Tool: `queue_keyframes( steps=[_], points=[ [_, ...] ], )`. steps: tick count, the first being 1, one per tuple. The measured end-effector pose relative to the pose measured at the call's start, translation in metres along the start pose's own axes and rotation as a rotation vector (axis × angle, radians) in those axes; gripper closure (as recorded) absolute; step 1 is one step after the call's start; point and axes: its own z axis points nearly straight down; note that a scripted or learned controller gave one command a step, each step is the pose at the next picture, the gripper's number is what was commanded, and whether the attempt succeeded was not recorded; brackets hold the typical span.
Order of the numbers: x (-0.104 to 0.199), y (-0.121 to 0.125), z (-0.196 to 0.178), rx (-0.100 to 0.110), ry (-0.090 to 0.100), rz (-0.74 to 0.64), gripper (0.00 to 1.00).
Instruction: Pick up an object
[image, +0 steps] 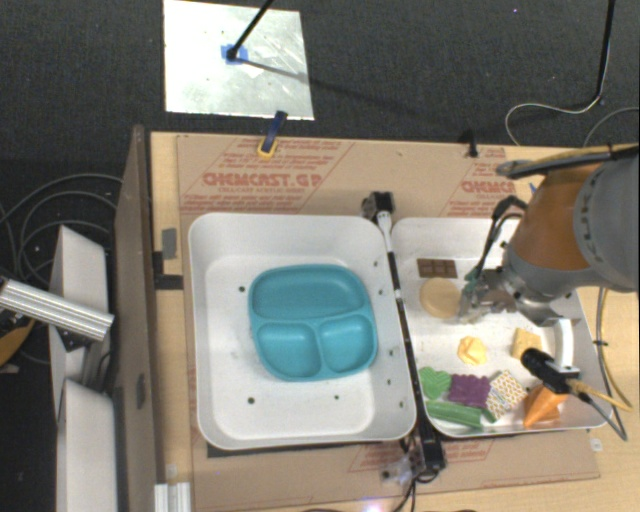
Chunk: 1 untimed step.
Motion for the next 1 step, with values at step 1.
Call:
queue_keyframes(
  steps=[1],
  points=[
    [0.0008,0.0028,-0.0008,-0.005,0.0,-0.002,0.0]
  ],
)
